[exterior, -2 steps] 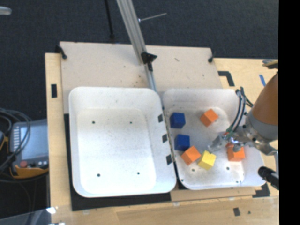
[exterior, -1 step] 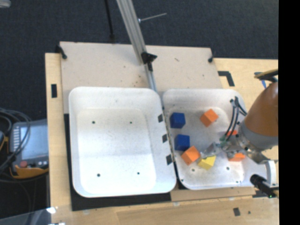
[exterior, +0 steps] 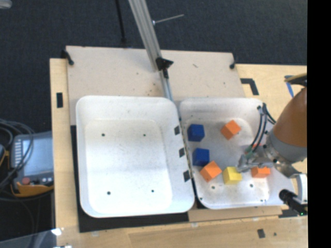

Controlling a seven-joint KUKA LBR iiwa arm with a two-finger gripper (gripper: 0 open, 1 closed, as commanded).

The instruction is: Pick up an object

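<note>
Two shallow white bins sit side by side on the bench. The left bin (exterior: 129, 154) is bare apart from a few dark specks, and the right bin (exterior: 222, 200) holds all the candidates for the pick. The arm (exterior: 292, 128) reaches in from the right, its orange band above the wrist showing over the right bin's far side, with a bundle of cables running down toward the tool.

The gripper (exterior: 251, 164) hangs low over the right bin's floor, near the lower right part. How far it is open cannot be told, since the tool is small and blurred from this slant, and nothing can be seen held in it.

Five blocks lie in that bin. Two blue cubes sit toward the left wall, one (exterior: 195, 133) above the other (exterior: 201, 156). An orange cube (exterior: 230, 129) rests higher up, well apart from the tool. Another orange cube (exterior: 210, 170) touches or nearly touches a yellow cube (exterior: 232, 175), which lies just beside the gripper on its left. A small orange block (exterior: 260, 172) lies just to its right (partly hidden by the tool).

The step in hand looks like the descent or approach onto a block, probably the yellow cube or the small orange block. The next move calls for centring on one block, closing firmly, then lifting straight up without nudging the neighbour.
</note>
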